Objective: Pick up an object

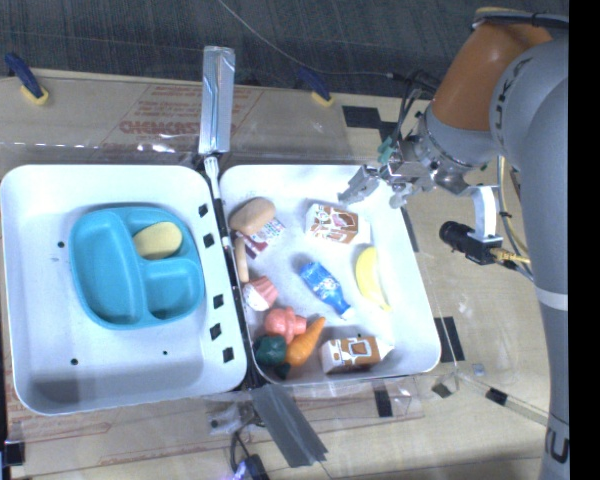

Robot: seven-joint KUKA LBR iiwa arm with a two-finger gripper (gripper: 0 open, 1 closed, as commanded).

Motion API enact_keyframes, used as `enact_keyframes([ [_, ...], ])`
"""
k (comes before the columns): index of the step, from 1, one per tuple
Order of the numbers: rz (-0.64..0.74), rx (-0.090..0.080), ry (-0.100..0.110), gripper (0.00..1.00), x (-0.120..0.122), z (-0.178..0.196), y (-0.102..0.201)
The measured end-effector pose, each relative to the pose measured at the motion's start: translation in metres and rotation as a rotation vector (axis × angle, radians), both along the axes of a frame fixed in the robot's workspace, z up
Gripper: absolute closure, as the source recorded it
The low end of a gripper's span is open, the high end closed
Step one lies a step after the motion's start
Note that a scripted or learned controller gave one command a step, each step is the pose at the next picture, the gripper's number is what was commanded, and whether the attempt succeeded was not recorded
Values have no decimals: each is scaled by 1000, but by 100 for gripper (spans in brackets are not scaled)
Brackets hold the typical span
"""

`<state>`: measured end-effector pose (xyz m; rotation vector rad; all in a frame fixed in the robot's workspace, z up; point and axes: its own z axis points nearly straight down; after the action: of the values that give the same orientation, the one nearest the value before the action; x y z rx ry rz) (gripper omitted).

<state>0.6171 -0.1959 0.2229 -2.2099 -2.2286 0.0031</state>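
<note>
Claw poised above the upper right corner of the right bin, fingers spread and grasping nothing. Nearest object: a small carton, lying just beside and below it; a banana and blue packet lie further down. Left bin carries a blue tray.

Glossy white plastic bins — smooth blue tray (plastic, slightly shiny)
</note>
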Motion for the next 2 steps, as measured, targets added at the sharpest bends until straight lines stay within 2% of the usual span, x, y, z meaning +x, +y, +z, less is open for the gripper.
enact_keyframes([
  [1,104,2,7,0,-49,-125,-13],
  [2,43,0,-9,0,40,-68,49],
])
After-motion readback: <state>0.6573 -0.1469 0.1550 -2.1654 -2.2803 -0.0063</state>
